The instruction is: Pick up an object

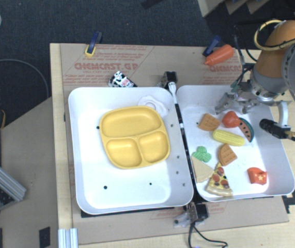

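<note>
The gripper [233,105] is lowered at the far side of the right bin [276,182], just above a red toy piece [230,119] lying beside a watermelon slice [247,129], though whether it is clenched cannot be told.

Red tomato toy [230,119], perhaps a strawberry, beside watermelon slice [246,129].

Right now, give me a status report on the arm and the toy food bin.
Gripper low over right bin's far end, nothing seen held. Nearest: red tomato piece and watermelon slice. Corn cob and bread piece crowd close beside them.
</note>
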### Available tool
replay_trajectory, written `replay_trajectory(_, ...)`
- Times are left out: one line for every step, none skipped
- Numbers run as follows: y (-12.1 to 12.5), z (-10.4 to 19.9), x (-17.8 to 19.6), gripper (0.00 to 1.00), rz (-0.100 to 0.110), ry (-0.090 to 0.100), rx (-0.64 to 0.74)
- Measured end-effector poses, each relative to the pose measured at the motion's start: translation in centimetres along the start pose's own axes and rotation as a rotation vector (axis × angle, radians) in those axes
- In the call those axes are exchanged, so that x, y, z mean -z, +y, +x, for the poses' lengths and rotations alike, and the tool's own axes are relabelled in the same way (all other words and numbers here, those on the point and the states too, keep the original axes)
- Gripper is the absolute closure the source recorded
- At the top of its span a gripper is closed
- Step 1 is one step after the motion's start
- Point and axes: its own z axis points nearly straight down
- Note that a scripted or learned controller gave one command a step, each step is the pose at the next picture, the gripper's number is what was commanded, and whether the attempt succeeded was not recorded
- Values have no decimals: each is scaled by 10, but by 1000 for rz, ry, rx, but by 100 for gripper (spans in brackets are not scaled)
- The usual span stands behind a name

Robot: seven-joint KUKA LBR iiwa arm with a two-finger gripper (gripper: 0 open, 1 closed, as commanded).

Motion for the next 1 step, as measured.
replay_trajectory(0, 0, 1, 0, -4, -1, -1)
